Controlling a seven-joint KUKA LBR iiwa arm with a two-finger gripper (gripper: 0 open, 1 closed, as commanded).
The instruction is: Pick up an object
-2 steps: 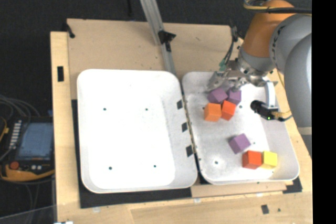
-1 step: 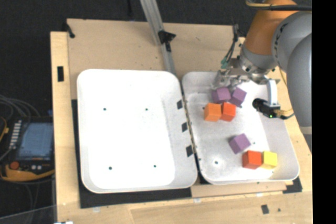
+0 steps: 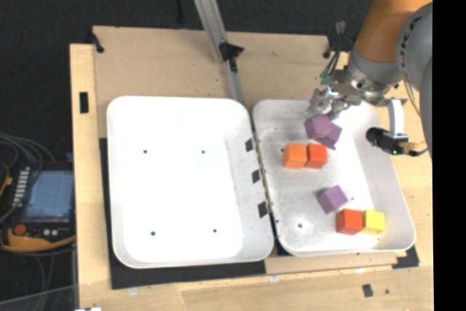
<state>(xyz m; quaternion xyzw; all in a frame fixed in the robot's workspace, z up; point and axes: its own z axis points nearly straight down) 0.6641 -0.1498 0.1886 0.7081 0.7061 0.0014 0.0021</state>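
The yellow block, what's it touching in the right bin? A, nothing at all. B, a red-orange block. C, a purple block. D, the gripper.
B: the yellow block sits against a red-orange block near the right bin's front corner, apart from the nearer purple block and far from the gripper.

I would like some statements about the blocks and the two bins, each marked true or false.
1. All the blocks lie in the right bin. True.
2. There are two purple blocks. True: one near the gripper, one lower.
3. The yellow block stands alone. False: it touches a red-orange block.
4. The two orange blocks lie side by side. True.
5. The gripper is over the left bin. False: it is over the right bin.
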